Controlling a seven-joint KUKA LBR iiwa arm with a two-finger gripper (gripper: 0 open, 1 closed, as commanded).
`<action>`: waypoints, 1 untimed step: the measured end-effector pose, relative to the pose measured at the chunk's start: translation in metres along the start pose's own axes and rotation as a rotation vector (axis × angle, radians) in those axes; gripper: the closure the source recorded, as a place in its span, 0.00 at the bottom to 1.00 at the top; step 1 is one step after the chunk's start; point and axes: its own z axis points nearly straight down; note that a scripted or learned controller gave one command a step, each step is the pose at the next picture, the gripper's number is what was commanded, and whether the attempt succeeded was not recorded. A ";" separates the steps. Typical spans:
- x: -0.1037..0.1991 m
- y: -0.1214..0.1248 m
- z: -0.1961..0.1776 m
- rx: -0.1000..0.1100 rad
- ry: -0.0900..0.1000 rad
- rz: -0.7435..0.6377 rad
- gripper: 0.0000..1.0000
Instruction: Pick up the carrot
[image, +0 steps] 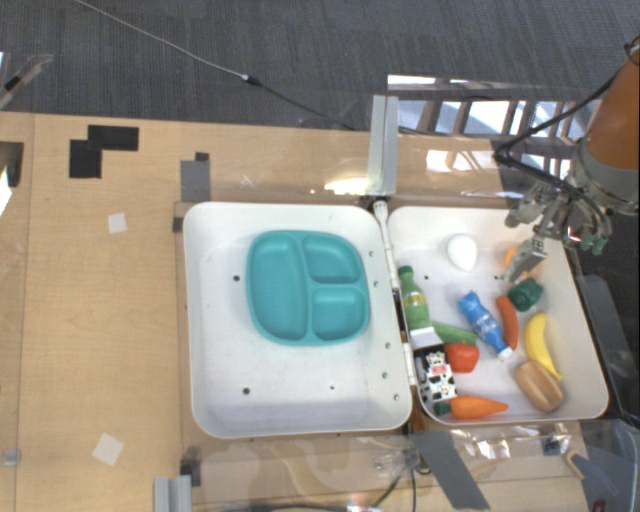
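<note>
The carrot (478, 407), orange and tapered, lies at the front edge of the right bin (592, 400), pointing right. My gripper (535, 243) hangs over the far right part of that bin, well behind the carrot and apart from it. A small orange piece (518, 262) shows just below the gripper's tip, and I cannot tell whether it is touching it.
The right bin also holds a white egg (462, 250), a green bottle (410, 298), a blue bottle (485, 321), a red chili (509, 322), a dark green item (525, 294), a banana (541, 345), a bread roll (539, 386), a tomato (462, 357) and a black-and-white box (436, 373). A teal divided plate (306, 286) sits in the left bin (220, 390).
</note>
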 end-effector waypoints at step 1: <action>-0.053 -0.019 0.000 0.001 0.001 0.227 0.00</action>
